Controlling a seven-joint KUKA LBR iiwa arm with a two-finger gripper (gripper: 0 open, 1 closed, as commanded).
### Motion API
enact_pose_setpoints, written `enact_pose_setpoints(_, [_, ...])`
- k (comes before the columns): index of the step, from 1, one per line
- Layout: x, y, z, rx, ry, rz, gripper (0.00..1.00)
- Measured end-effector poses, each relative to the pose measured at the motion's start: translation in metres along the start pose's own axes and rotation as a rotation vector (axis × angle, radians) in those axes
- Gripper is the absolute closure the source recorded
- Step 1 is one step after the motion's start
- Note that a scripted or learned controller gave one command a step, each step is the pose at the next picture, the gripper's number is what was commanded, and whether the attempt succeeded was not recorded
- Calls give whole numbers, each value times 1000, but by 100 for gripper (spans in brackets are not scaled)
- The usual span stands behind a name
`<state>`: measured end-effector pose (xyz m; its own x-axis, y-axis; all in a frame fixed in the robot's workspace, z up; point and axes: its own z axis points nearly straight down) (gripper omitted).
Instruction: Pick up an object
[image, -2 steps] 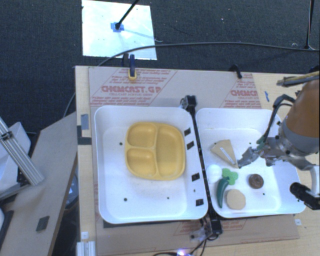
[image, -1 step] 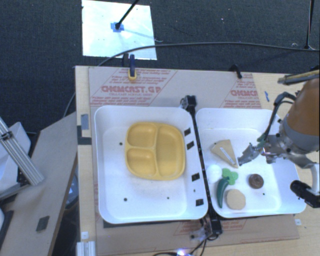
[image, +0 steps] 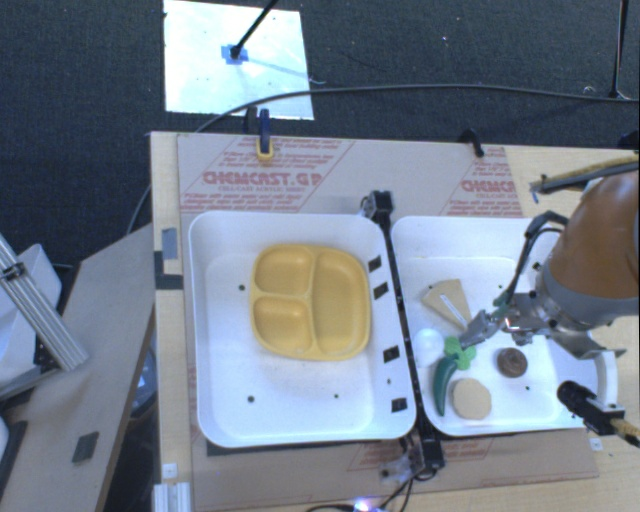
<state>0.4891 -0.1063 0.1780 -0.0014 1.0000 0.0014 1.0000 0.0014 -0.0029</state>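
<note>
Rightward, over the right bin (image: 500, 250): grey arm (image: 590, 260) reaching in, pincer (image: 480, 330) low above the toys. Just down-left of its tips, nearly touching: green object (image: 450, 365), long axis slanting toward the near wall. Beside: tan wedge (image: 448, 300), round biscuit (image: 472, 398), brown disc (image: 512, 362). Pincer opening impossible to judge; nothing visibly held.

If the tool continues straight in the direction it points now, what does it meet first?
The tool points toward the view's lower left, at the green object in the right bin. It would probably meet that green piece first, though one slanted view leaves its height above the bin unclear.
</note>
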Motion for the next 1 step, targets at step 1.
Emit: enact_pose_setpoints(1, [-6,5,59,0,0,1,0])
